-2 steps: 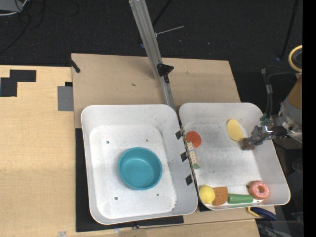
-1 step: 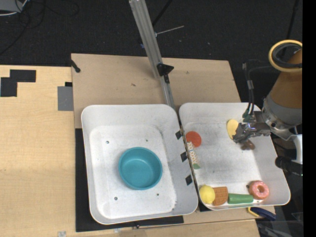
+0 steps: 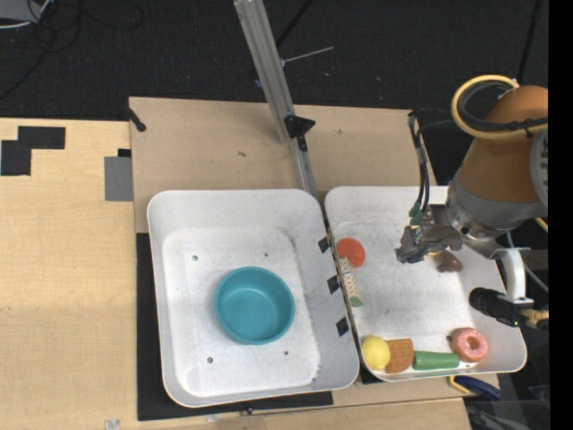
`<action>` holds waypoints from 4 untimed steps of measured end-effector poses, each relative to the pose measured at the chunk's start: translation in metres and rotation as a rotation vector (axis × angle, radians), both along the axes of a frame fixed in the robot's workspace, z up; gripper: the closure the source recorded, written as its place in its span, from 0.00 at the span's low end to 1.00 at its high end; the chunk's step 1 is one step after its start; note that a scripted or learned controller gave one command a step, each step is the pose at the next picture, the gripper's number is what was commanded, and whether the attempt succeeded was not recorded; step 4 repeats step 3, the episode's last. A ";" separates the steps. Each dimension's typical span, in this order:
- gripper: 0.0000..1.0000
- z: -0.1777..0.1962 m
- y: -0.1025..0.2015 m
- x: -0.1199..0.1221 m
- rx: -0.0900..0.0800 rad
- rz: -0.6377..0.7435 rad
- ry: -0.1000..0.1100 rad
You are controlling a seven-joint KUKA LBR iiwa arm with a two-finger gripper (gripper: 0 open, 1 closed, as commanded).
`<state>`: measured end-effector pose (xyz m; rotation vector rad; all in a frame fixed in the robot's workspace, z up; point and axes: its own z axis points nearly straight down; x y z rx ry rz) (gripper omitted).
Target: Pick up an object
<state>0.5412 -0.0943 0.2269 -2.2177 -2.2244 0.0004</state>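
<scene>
My gripper [image 3: 410, 251] hangs low over the right bin [image 3: 394, 206], near its middle, on the grey arm that reaches in from the right. A small brown object [image 3: 448, 261] lies just right of the gripper, partly hidden by the wrist. A red-orange ball [image 3: 350, 253] rests to the gripper's left, close to the bin's left wall. Along the front wall lie a yellow lemon [image 3: 375, 352], an orange-brown block [image 3: 400, 355], a green piece [image 3: 435, 360] and a pink doughnut [image 3: 469, 343].
The left bin [image 3: 179, 231] holds a teal bowl [image 3: 255, 305]. A slanted metal rail [image 3: 269, 61] runs from the back down to the divider between the bins. Black clips [image 3: 333, 283] sit along that divider.
</scene>
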 end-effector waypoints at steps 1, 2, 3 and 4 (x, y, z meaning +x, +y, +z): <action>1.00 0.006 0.059 0.001 0.001 0.001 0.000; 1.00 0.013 0.110 0.015 0.000 0.001 0.000; 1.00 0.013 0.165 0.027 0.000 0.000 0.000; 1.00 0.013 0.165 0.027 0.000 0.000 0.000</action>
